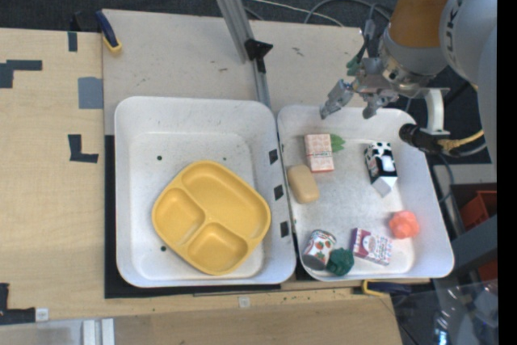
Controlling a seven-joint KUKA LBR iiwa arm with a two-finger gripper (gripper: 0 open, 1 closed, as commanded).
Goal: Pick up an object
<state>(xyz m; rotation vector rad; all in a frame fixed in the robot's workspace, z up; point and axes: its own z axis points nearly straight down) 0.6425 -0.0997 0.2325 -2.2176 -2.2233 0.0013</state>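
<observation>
While the grey arm (472, 12) reaches in over the far rim of the right bin (428, 174), its claw (353, 103) hangs with the two fingers spread apart and nothing between them, one fingertip (331, 109) toward the left and the other toward the right. Just below the claw, on the bin floor, lies a small pink and tan carton (319, 152) with a bit of green (337, 144) at its right side. Further below the claw and slightly left of it rests a tan bread-like block (303, 183), close to the carton's lower left corner. Below and to the right of the claw sits a black-and-white cow-patterned carton (381, 166), tilted, apart from the pink one. Well below the claw, along the near edge of the same bin, are an orange-pink lump (404, 224), a small maroon and white box (371, 246), a round red and white printed thing (320, 246) and a dark green item (340, 261) touching it. Far to the lower left of the claw, in the left bin (137, 141), a yellow divided tray (211, 216) lies flat. Both bins sit side by side on the tabletop (48, 174), and a slanted metal rail (230, 0) stands beyond the claw's left.
</observation>
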